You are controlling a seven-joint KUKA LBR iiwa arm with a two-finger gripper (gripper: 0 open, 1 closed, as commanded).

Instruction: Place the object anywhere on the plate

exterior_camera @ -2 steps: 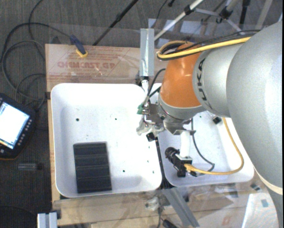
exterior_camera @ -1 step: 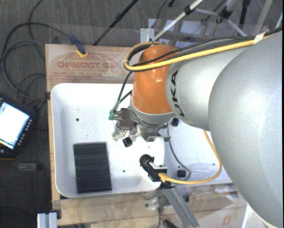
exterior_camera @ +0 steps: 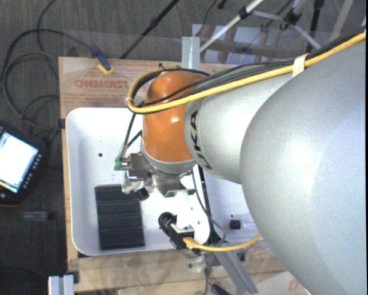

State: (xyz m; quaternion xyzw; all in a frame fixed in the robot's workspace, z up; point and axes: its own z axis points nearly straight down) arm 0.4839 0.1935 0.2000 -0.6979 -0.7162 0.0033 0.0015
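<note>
While the end effector (exterior_camera: 148, 188), its state indeterminable, is poised in the white bin (exterior_camera: 79, 165), the dark ribbed object (exterior_camera: 119, 217) is seen just beside it, lengthwise toward the bin's near edge.

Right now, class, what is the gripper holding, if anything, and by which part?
It cannot be told: the arm's orange band and wrist cover the gripper's fingertips. The dark ridged block lies in the white bin, beside the wrist.
</note>
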